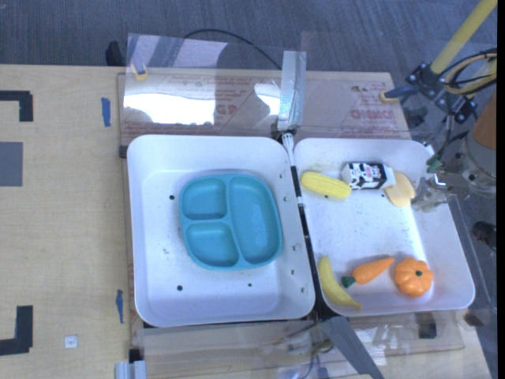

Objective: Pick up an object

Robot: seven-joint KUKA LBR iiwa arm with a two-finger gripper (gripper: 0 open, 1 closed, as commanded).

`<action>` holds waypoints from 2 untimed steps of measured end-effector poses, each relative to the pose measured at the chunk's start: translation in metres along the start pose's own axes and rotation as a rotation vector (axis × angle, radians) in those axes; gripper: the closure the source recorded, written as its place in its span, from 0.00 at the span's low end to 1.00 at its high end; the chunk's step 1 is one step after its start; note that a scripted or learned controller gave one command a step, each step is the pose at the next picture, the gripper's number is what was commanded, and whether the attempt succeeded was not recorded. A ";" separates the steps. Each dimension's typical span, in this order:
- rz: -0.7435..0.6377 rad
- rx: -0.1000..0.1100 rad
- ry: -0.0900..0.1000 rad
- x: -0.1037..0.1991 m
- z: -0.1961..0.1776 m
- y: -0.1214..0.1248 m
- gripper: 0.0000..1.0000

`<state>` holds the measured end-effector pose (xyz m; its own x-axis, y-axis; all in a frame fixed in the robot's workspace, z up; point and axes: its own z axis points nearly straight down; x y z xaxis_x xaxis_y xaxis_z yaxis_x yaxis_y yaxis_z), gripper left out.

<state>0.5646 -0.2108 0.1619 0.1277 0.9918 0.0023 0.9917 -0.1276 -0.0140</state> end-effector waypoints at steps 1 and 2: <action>-0.001 -0.007 -0.001 0.000 -0.004 0.002 0.00; -0.023 -0.012 -0.003 0.011 0.012 0.069 0.00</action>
<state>0.6342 -0.2084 0.1490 0.1049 0.9945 -0.0009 0.9945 -0.1049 -0.0018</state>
